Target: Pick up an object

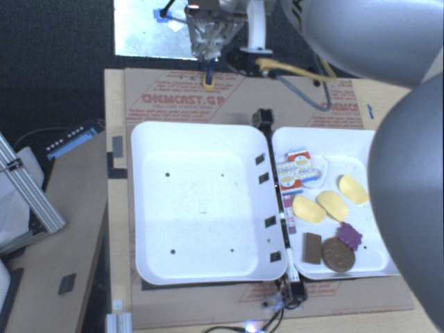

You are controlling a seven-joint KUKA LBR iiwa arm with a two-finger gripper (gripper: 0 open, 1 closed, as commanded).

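My gripper [208,62] hangs high over the cardboard behind the left bin [149,207], well away from the objects. Its fingers taper together to a point and look shut. Just below the tips is a small yellow piece [208,81]; whether it is held or lies on the cardboard I cannot tell. The right bin [361,143] holds three yellow oval pieces [309,209] [332,205] [353,189], a red, white and blue packet [300,170], a brown block [312,248], a brown round disc [338,254] and a purple piece [349,235].
The grey arm [409,186] covers the right side of the right bin. A black divider with clips [275,200] runs between the bins. A yellow cable and a grey one [298,75] cross the cardboard at the back.
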